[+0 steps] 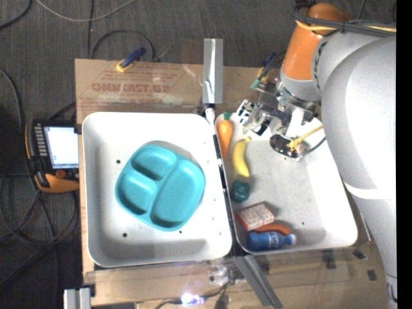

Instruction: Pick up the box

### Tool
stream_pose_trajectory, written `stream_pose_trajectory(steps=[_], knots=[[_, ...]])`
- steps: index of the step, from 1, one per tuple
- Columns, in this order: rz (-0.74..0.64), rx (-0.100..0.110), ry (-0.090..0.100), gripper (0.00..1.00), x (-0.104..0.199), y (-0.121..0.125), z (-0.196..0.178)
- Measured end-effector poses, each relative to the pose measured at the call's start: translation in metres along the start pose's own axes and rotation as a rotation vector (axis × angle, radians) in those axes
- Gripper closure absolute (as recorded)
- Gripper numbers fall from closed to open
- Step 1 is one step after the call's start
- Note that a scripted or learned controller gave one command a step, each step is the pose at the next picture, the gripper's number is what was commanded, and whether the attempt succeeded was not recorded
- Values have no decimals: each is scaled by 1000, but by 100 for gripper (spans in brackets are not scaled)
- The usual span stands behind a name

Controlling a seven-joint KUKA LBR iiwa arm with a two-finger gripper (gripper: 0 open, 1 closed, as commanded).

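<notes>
The box is small, reddish with a pale top. It lies flat near the front of the right bin, just above a blue bottle. My gripper hangs over the far left corner of that bin, close to the top of the banana and well away from the box. Nothing shows in its grasp.
A carrot lies along the right bin's left wall. A dark teal round object sits below the banana, and an orange item lies between box and bottle. The left bin holds a teal divided plate. The arm's bulk covers the right side.
</notes>
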State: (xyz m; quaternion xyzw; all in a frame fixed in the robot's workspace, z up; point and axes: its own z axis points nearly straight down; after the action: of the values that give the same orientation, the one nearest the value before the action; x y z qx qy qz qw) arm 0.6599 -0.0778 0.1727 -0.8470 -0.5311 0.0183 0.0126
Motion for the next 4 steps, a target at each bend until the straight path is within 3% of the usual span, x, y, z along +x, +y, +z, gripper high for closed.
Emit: stream_pose_trajectory(steps=[1, 2, 3, 4], knots=[[0, -36, 11, 0, 3, 7, -8], [14, -34, 15, 0, -53, -39, 82], [16, -26, 14, 100, -55, -40, 77], [-45, -38, 12, 100, -1, 2, -9]])
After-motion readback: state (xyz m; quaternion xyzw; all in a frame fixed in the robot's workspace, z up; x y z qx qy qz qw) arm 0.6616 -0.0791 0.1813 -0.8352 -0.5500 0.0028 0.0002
